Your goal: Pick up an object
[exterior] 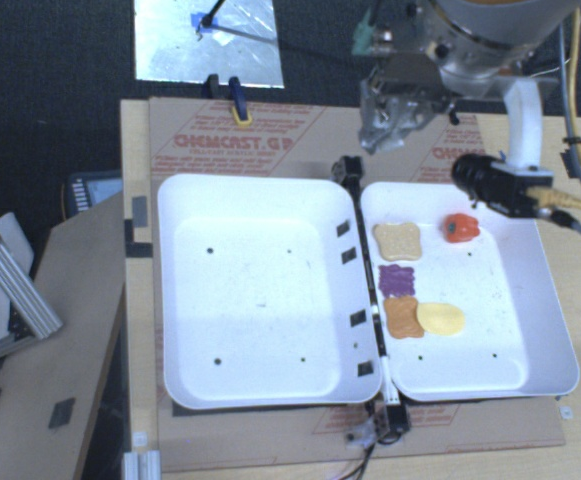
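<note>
My gripper hangs high above the back edge of the bins, over the cardboard behind the divider, with nothing seen in it. In the right bin lie several small toys near its left side: a tan bread-shaped piece, a purple piece, an orange-brown piece and a yellow piece. A red-orange round toy sits farther right near the bin's back. All of them lie apart from the gripper.
The left bin sits beside the right one, joined by a black-clipped divider. Cardboard lies under both bins. A shiny metal sheet lies at the back left.
</note>
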